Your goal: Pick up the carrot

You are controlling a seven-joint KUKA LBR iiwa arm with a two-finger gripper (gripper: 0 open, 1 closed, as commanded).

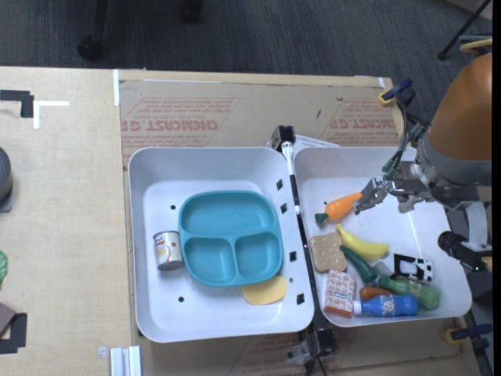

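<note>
Where the right bin (438, 308) meets the divider between the two bins, the carrot (341, 207) lies on the white floor in the bin's upper left part: a short toy carrot, bright orange, smooth and tapered, with a small dark green tuft at its lower left end near the divider. Its thicker orange end points up and to the right, toward the gripper (373, 197), whose metal fingertips sit right at that end; whether they touch or pinch it cannot be told from this slant, nor whether the fingers are spread or pressed together. The grey arm with its orange band (466, 108) comes in from the right above the bin. Just below the carrot lie a banana (363, 244) and a slice of bread (326, 251), with a bottle (385, 305) along the bin's lower edge. In the left bin (149, 288) rest a teal divided plate (231, 237) and a small can (167, 251) beside it.
</note>
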